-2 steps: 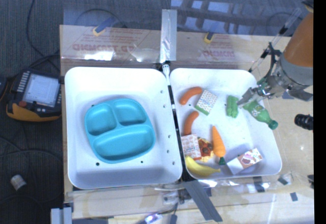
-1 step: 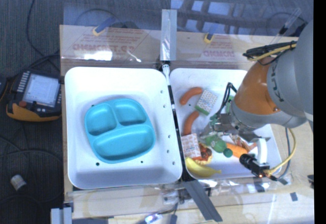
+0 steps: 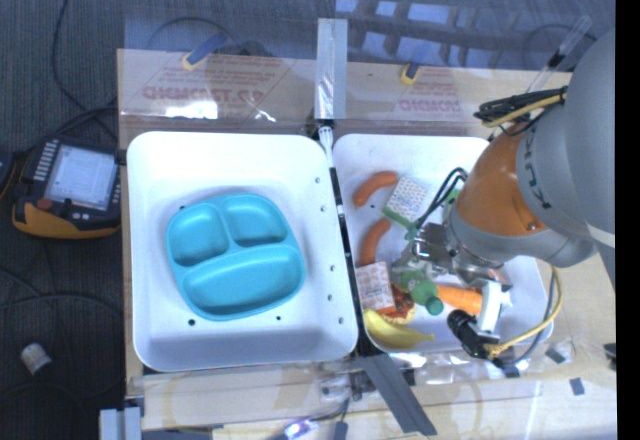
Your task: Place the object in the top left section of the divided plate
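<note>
- We see 2 white bins side by side: the left bin point(image 3: 150, 178) holds a blue plate point(image 3: 235, 253), and the right bin point(image 3: 540, 318) holds a heap of toy food.
- The plate sits near the middle of its bin, with bare white floor on all sides of it (widest along the left wall and the far edge). Its 3 sections show nothing inside, the top left one point(image 3: 197, 232) included.
- The arm point(image 3: 520, 198) comes in from the right and covers much of the right bin; its gripper point(image 3: 425, 248) is low over the food pile, near the bin's middle.
- We cannot tell how far apart the jaws stand, nor whether anything is caught in them: the wrist and clutter hide the tips.
- Around it lie 2 sausages point(image 3: 375, 186), a wafer point(image 3: 408, 195), a carrot point(image 3: 462, 297), a banana point(image 3: 390, 330) against the near wall, and green pieces point(image 3: 420, 290) just below the gripper.
- Room in this bin is tight; the dividing wall point(image 3: 340, 228) lies just left of the sausages.
</note>
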### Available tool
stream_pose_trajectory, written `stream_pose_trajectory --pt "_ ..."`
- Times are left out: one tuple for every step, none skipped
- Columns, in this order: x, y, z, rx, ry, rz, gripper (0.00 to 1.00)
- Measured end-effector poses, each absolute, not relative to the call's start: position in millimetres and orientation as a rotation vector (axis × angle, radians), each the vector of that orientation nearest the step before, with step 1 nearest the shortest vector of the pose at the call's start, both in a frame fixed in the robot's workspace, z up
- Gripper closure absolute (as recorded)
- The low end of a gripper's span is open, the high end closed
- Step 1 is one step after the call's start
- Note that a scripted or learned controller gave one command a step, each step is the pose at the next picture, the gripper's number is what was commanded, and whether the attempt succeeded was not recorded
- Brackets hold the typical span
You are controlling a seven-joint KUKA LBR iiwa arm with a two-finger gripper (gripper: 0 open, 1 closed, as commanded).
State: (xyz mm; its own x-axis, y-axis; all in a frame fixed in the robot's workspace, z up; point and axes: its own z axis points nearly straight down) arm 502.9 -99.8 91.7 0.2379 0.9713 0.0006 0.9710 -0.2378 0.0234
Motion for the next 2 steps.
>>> stream_pose_trajectory --pt "491.0 -94.3 91.5 2.827 1.338 0.028 1.00" --pt "490.6 -97.8 91.2 2.941 1.093 0.029 1.00"
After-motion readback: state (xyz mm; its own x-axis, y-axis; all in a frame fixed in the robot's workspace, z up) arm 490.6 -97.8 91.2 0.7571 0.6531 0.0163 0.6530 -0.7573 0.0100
